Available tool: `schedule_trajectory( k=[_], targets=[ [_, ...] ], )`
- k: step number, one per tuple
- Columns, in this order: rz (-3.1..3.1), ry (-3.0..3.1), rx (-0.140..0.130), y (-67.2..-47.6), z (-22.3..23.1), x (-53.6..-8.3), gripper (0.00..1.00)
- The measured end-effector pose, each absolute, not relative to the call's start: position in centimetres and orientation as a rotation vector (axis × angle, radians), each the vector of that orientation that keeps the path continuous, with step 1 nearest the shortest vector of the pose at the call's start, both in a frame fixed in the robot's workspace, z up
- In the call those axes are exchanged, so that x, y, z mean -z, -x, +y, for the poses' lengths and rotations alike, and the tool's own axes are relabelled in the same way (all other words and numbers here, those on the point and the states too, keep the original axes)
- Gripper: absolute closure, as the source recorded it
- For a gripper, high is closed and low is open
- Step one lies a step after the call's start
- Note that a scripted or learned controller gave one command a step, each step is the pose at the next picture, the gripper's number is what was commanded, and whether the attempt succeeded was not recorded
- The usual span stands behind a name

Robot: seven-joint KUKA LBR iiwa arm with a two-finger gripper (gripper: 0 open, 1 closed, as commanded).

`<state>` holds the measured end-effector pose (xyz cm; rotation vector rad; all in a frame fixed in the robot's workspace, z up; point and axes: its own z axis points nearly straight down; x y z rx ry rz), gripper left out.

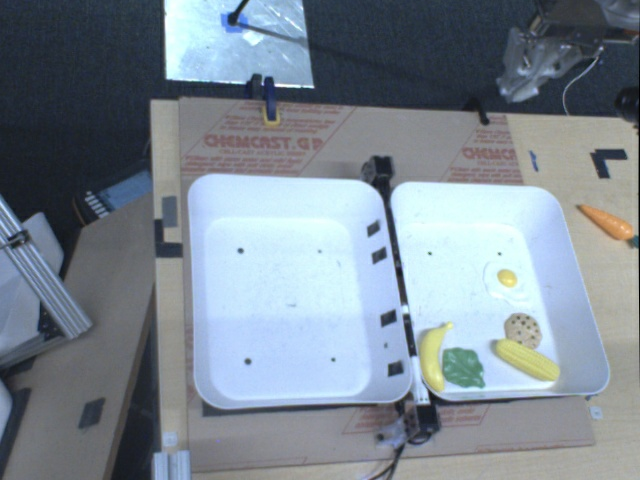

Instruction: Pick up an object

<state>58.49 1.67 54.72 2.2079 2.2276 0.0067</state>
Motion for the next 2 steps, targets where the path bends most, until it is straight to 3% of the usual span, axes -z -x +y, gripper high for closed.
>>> schedule_trajectory(
  k=[1, 2],
  targets=[
    [2.238, -2.209, -0.002, -62.7, 11.9, -52.2, 1.0],
    [2.236, -2.211, -0.001, -64.0, 19.4, -49.3, 1.0]
  ],
)
